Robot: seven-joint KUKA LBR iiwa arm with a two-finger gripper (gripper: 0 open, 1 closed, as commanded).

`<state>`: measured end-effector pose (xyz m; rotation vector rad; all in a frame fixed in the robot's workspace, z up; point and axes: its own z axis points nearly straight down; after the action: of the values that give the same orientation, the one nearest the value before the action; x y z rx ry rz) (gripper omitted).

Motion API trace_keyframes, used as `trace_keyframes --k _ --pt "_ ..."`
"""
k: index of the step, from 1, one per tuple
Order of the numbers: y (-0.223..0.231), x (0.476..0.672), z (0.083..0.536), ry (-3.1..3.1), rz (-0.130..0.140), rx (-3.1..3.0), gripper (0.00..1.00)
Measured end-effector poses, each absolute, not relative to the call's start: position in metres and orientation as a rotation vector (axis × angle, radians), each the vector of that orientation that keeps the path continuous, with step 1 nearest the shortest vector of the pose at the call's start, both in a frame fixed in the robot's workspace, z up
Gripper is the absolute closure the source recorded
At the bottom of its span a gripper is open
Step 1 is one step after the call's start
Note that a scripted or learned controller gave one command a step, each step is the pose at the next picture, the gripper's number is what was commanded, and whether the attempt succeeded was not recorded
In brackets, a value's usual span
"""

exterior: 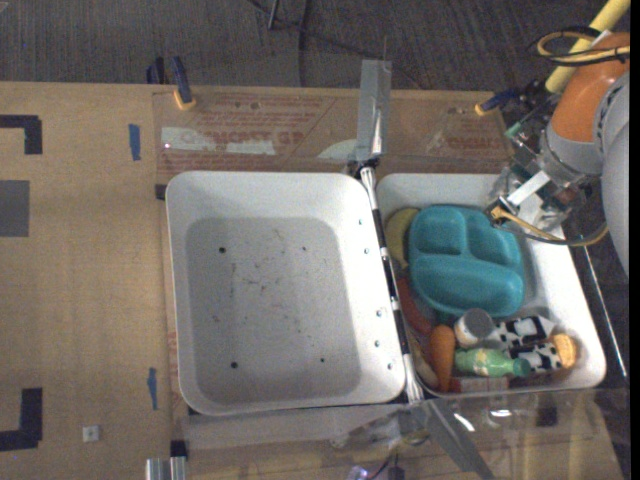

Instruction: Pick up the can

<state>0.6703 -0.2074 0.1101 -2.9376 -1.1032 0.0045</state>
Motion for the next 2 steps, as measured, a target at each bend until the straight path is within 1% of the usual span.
trace_keyframes --k 1,2 --pt "-0.2069 0.6721 0.1212 -1.110 -0.003 -2.941 1.00" --pt "-0.2072 0.6706 0.1201 -1.108 0.006 -2.939 0.00"
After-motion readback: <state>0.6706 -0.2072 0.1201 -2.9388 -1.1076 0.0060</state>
